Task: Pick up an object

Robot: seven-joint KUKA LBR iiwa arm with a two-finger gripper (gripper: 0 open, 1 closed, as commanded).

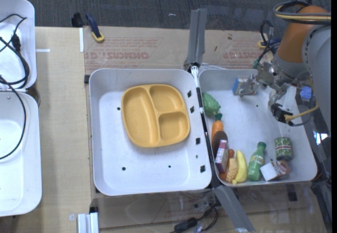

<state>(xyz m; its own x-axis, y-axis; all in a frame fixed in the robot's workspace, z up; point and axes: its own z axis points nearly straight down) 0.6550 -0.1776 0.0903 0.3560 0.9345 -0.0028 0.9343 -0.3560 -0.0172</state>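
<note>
White plastic forms two shallow bins that sit side by side on a cardboard-covered desk (137,48), seen from above at a slant. The left bin (105,137) holds one thing, a yellow tray (156,115) with three compartments, lying flat near the bin's middle.

The right bin (247,121) holds a scatter of small toy groceries. A green leafy toy (210,103) lies against the left wall, just below the far corner. Below it along the same wall come a carrot (217,127), then a brown bottle (221,149) with a pink label. At the near edge a corn cob (230,170) and a banana (240,166) lie touching each other, and a green bottle (256,161) lies just to their right. A white and red packet (275,170) sits in the near right corner, with a green can (283,148) standing just above it.

A grey arm with an orange band (305,37) reaches in from the right, over the far right part of this bin. Its jaws (245,87) are low near the bin's far wall, well apart from the groceries along the near edge. Whether they are spread or pressed together cannot be told, and nothing can be seen between them. Cables loop around the wrist.

At the far left, black cables (13,58) lie across white surfaces. A blue and yellow clamp (93,29) rests on the desk's far edge.
</note>
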